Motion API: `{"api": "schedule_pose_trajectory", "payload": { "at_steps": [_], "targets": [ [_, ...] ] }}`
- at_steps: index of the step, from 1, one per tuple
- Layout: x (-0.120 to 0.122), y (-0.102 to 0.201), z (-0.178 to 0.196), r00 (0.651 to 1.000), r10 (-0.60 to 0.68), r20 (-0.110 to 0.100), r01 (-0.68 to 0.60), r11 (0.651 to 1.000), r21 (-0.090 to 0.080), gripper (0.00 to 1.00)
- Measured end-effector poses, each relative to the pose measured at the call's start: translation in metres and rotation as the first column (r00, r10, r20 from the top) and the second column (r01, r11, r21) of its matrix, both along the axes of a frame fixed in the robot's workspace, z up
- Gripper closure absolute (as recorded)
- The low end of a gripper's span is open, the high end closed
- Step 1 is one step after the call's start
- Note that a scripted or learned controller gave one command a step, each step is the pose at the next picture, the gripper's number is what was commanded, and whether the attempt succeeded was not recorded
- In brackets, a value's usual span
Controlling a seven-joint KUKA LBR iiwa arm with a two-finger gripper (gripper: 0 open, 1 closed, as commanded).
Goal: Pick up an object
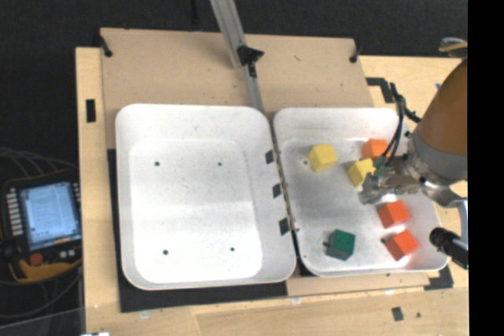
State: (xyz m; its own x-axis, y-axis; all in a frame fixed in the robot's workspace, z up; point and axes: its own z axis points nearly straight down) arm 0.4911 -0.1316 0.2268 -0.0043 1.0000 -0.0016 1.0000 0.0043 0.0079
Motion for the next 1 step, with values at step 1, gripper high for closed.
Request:
{"api": "schedule_pose_trajectory", "payload": {
  "at_steps": [1],
  "targets": [
    [0.0012,-0.0006,0.0108,1.000,0.001,-0.004,-0.001,1.000,0.001,1.00]
  ]
}}
